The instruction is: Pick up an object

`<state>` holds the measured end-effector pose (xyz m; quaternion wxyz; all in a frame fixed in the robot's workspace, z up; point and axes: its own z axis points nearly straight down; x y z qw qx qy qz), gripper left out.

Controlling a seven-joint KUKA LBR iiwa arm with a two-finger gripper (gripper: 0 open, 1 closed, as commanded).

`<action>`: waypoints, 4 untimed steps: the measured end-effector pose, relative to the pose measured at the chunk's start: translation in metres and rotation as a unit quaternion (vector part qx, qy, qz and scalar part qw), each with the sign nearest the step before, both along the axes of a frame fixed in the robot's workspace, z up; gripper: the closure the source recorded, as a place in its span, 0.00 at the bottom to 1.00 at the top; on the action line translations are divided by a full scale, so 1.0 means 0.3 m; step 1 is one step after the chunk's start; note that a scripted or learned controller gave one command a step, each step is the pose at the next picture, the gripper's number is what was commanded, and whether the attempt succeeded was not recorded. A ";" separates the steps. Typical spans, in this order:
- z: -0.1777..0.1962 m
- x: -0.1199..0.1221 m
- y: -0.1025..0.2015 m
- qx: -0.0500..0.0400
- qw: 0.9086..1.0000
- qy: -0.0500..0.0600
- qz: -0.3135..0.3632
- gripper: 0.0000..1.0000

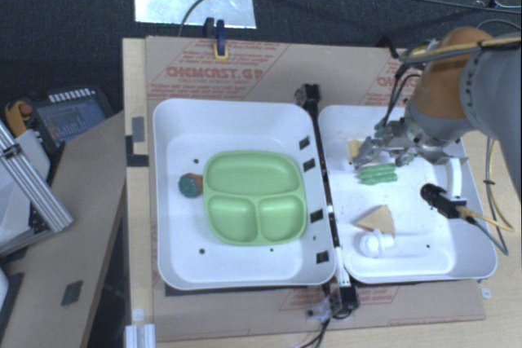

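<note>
Right of centre, the end effector (373, 152) sits low in the right bin (465, 257), just above the green ridged toy (377, 174); whether it is apart or together cannot be told. The toy looks light, stiff and slightly slippery; across its narrow width seems the best hold.

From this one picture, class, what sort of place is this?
Probably a robotics lab bench, not a kitchen: a robot arm reaches over two white bins holding toy food, with a control pendant and loose cables beside them.
</note>
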<state>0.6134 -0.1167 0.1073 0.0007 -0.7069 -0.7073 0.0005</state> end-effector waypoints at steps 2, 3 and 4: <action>0.192 -0.005 -0.003 -0.001 1.000 -0.004 0.000 1.00; 0.378 -0.014 0.028 -0.001 1.000 -0.005 0.002 1.00; 0.552 -0.004 0.063 0.000 1.000 -0.005 0.002 1.00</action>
